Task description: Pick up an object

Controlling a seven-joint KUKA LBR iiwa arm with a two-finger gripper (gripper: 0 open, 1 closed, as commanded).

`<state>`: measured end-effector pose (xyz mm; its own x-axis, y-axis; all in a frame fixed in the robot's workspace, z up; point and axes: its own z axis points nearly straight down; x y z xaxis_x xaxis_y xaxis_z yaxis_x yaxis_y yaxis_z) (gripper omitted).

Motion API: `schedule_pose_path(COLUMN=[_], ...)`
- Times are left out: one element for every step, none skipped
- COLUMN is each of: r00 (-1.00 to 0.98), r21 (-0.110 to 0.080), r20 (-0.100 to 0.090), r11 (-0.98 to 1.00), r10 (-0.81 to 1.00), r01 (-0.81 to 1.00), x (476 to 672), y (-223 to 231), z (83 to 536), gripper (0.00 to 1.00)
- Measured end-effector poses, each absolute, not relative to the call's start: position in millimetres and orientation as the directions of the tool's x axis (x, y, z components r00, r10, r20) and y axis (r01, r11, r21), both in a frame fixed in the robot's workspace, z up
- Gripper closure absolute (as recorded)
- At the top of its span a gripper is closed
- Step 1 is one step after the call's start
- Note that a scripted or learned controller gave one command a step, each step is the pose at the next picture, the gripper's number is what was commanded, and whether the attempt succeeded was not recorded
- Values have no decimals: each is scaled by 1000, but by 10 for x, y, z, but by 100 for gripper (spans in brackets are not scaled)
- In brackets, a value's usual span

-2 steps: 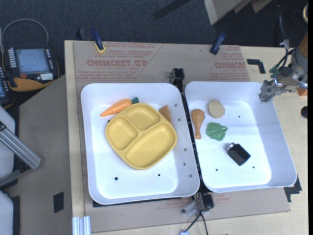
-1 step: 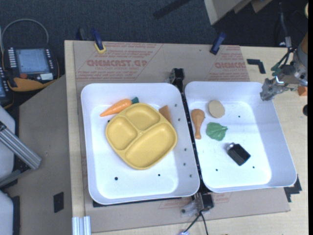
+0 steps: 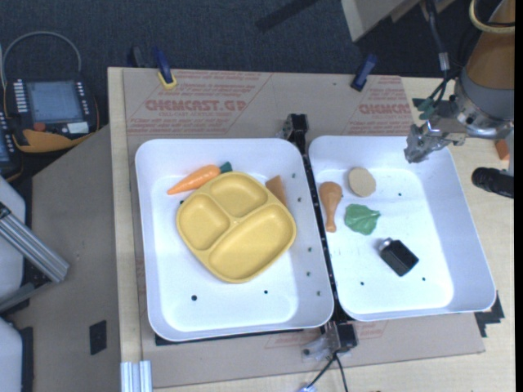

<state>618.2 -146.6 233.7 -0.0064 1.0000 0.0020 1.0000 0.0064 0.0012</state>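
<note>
Nearest my camera, in the right-hand shallow white bin (image 3: 458,243), lay a small black rectangular block (image 3: 398,256), well clear of the walls. Just beyond it sat a crumpled green leaf-shaped piece (image 3: 360,218), with a tan drumstick-shaped toy (image 3: 329,203) beside it against the bin's left wall and a pale beige round disc (image 3: 361,181) a little farther back. In the left-hand white bin (image 3: 155,243) a yellow three-compartment plastic plate (image 3: 236,225) took up the middle, with an orange toy carrot (image 3: 194,178) touching its far rim.

At the far right corner of the right bin I saw the two-finger jaws (image 3: 417,151) hanging over the bin's back edge, below the grey arm with its orange band (image 3: 490,64). Nothing was between the fingers that I could make out, but I could not tell how far apart they stood; they were too small and dark against the rim.

I judged this to be the approach step, with no object yet chosen or touched. The beige disc was the closest candidate. The next move, as I read it, called for shifting inward over one piece, lining up above it, then descending squarely enough to straddle it.
</note>
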Motion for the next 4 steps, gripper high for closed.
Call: schedule_pose_path(r00=[-7, -5, -7, -6], r21=[0, -3, -4, 3], r20=[3, 3, 3, 2], r11=[7, 5, 7, 6], r10=[1000, 1000, 1000, 1000], r01=[1000, 1000, 1000, 1000], x=[6157, 6129, 6094, 6136], y=[-907, -438, 160, 699], z=[2426, 2301, 2189, 2318], gripper=[100, 100, 100, 100])
